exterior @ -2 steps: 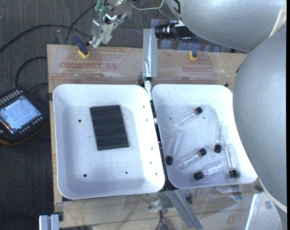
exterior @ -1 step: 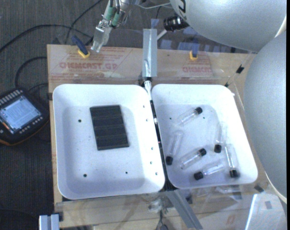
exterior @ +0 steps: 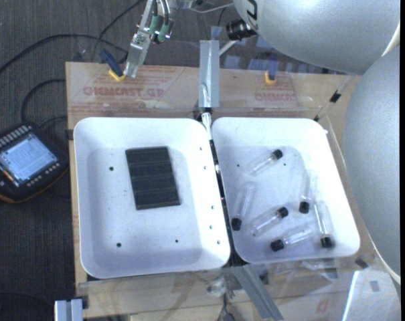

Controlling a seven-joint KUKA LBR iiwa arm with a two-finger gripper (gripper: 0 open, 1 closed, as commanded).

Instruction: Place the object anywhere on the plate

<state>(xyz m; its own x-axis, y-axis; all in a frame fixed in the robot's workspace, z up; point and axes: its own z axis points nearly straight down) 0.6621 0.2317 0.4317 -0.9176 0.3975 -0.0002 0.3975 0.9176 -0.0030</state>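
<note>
We judge the task barely begun. The dark ribbed plate [exterior: 152, 177] lies flat in the left bin [exterior: 95, 246] with nothing on it, and every candidate object sits in the right bin [exterior: 336, 179]: several clear vials with black caps, one vial [exterior: 266, 160] near the far side, another vial [exterior: 269, 220] toward the middle, and more clustered along the near and right walls, all well apart from the plate. So what we see as left is the whole job: reaching down into the right bin, taking a vial, carrying it across the divider between the bins and setting it on the plate. The pincer [exterior: 136, 53] hangs high above the far edge of the bench [exterior: 182, 89], beyond the left bin's far rim, its slender tip slanting down and to the left; nothing is visible at that tip, but whether it stands wide or narrow we cannot tell from this angle. The grey arm [exterior: 322, 19] bulks across the upper right of the view and down its right side, above the right bin. A handheld control pendant [exterior: 25, 162] rests on the floor to the left of the bench.
</note>
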